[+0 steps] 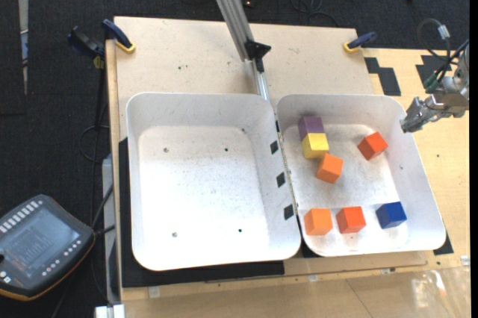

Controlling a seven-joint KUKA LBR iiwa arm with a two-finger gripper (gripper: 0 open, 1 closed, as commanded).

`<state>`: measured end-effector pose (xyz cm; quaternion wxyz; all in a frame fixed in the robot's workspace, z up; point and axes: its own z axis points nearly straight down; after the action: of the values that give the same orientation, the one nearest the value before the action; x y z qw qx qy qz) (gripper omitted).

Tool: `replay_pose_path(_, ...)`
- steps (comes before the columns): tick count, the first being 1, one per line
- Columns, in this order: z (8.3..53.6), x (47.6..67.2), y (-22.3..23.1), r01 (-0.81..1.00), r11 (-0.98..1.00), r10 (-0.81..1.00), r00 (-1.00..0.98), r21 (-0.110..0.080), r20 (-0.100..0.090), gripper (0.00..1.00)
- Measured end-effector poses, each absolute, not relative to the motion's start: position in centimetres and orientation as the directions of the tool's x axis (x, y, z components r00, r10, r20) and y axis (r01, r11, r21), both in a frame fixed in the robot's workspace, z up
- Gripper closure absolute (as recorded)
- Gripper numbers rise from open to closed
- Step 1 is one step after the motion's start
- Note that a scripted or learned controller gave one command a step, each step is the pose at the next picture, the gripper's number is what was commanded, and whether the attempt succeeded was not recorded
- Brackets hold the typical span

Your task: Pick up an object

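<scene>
end effector above right bin rim, grip state unclear (blurred); seven cubes inside, none held.

I am reaching in from three o'clock, my gripper hanging at the right edge, angled toward eight o'clock, nothing visible between my jaws.

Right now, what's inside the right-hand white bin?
Seven small blocks lie in the right bin: a purple block touching a yellow block, three orange blocks, two red blocks and a blue block. Whatever lies beneath the blocks is covered.
</scene>
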<state>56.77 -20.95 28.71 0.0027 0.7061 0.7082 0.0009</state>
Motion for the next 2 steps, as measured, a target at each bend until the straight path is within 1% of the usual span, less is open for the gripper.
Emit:
replay_pose_path(1, 28.3, 56.1, -15.1, 1.000, 0.008, 1.000, -0.008, 0.000, 0.001, 1.00)
replay_pose_path(2, 26.3, 56.4, -9.9, 1.000, 0.008, 1.000, -0.008, -0.001, 0.001, 1.00)
